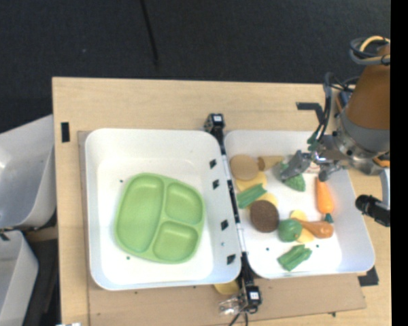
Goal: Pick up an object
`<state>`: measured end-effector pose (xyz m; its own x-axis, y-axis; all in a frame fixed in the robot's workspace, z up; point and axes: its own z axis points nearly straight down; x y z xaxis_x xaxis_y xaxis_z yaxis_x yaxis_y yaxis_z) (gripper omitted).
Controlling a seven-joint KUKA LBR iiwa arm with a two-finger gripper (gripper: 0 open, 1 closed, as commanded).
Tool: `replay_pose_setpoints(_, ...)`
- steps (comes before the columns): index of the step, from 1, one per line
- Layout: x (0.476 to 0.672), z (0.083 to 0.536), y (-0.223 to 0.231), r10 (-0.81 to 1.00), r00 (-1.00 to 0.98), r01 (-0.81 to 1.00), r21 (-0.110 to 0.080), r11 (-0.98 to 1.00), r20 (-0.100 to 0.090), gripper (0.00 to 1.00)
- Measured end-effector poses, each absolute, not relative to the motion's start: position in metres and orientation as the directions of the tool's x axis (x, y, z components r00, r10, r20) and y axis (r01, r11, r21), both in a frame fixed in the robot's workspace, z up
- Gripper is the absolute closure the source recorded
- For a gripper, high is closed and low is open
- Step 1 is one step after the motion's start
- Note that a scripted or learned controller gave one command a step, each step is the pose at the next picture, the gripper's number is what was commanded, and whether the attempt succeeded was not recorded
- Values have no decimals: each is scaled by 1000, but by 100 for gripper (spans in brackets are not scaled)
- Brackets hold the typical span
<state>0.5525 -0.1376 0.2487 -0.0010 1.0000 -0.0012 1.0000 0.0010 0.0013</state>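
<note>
Overhead slanted view of the tabletop [143, 104] with 2 white bins side by side. The left bin [109, 263] held a green tray [160, 217] with 3 compartments, lying flat near the bin's middle. The right bin [353, 250] held the toy food: a tan disc [244, 167] at the upper left, a green block [251, 195] just below it, a brown round piece [264, 215] below that, a green round piece [290, 230] touching an orange piece [317, 230] at its right, a carrot [324, 197] lying roughly upright in the view, and a green pod [294, 257] near the bin's front edge. Yellow pieces showed between these (shapes not clear). The arm [368, 111] reached in from the right, its gripper [291, 170] low over the upper middle of the right bin, directly at a small green piece [296, 182]. Whether the fingers were wide, narrow or closed on that piece could not be told, since the grey parts overlapped it.
</note>
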Motion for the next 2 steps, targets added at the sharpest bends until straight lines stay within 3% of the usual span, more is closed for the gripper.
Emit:
replay_pose_setpoints(1,486,206,-132,1000,1,1000,-6,-1,1,0)
replay_pose_setpoints(2,491,219,-133,1000,4,1000,5,-4,-2,100)
